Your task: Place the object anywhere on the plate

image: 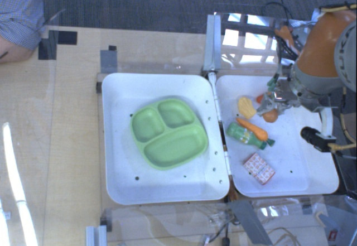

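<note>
Pale wood bench [67, 144] carries two shallow white bins side by side, with dark carpet beyond it. Take the green plate [169, 133] as your reference for every position below.

Largest first: the left bin [120, 183] holds that plate, a three-compartment tray lying roughly at its centre. You will find nothing resting in any of its compartments.

The right bin [318, 175], just beyond the divider from the plate, holds all the loose items. The arm [329, 55], grey with its orange band, reaches over the far part of that bin, well away from the plate.

The gripper [277, 97] sits low over the bin floor, farther from the plate than the clustered toys. You cannot tell from this angle how wide its fingers stand or whether anything is between them.

Smaller items, on the side of the right bin nearer the plate: a checked pink block [259, 168], a green bottle [244, 134], an orange carrot [252, 127], a yellow piece like corn [246, 107], and a small orange-brown object [270, 116] directly beneath the gripper.

Assessment: the likely target is that small object, still in the right bin. No placement is done; grasp, lift, carry across and release all remain.
</note>
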{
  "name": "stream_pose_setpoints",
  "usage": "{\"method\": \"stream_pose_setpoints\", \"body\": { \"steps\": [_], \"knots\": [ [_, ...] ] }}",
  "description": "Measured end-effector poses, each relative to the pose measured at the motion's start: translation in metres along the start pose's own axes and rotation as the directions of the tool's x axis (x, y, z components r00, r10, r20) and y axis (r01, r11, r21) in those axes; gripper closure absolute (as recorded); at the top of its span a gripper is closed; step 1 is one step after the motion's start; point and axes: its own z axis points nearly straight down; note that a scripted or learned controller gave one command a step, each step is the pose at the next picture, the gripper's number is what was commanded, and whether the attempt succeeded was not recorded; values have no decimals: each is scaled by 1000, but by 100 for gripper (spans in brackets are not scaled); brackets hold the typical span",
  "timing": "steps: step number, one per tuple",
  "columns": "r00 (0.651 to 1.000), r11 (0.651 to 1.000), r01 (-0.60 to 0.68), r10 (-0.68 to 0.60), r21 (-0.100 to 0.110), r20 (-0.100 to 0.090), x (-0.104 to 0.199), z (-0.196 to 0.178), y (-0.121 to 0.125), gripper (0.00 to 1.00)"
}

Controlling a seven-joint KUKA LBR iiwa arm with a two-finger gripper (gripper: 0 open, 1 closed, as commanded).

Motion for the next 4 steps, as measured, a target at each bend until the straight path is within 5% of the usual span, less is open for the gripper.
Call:
{"method": "stream_pose_setpoints", "body": {
  "steps": [1, 2, 3, 4],
  "knots": [
    [988, 988, 155, -155, 1, 0, 62, 2, 10, 100],
    [954, 954, 299, -299, 3, -2, 136, 3, -20, 100],
    [955, 955, 298, -298, 3, -1, 135, 3, -20, 0],
    [954, 954, 299, -299, 2, -1, 136, -5, -18, 100]
  ]
}}
